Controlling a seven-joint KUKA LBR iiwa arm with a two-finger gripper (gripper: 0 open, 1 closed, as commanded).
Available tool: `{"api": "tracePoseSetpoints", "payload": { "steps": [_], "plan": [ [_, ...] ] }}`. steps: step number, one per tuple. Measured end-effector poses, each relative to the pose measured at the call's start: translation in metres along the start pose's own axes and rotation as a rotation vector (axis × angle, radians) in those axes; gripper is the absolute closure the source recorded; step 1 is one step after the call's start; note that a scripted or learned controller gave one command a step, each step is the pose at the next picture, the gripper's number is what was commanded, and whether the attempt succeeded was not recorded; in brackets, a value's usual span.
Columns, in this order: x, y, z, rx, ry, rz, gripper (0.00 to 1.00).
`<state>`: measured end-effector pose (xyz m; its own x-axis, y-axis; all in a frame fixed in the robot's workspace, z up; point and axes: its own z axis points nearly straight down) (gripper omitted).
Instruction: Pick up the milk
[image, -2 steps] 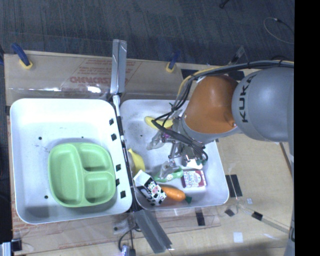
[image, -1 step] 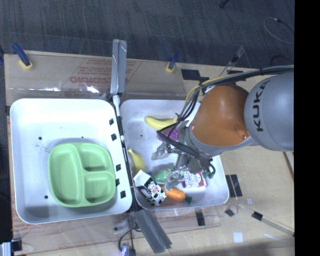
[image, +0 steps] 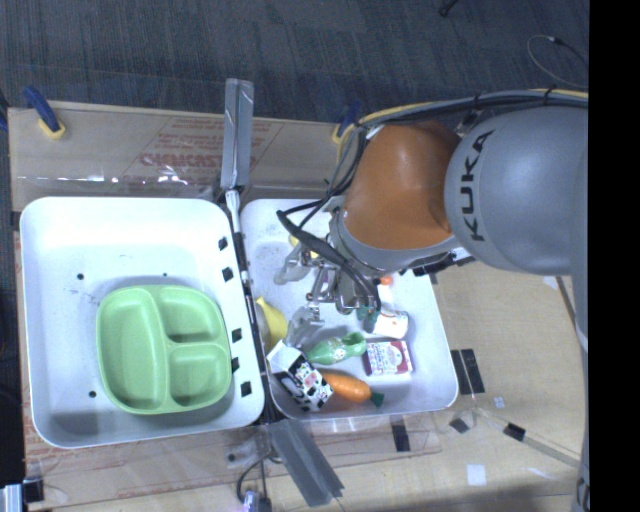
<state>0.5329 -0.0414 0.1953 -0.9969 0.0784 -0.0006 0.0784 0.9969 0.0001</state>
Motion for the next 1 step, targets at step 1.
{"api": "tracePoseSetpoints", "payload": {
  "steps": [1],
  "plan": [
    [0.0329, -0.0694, 0.0786, 0.000, -0.004, -0.155, 0.00]
  ]
}}
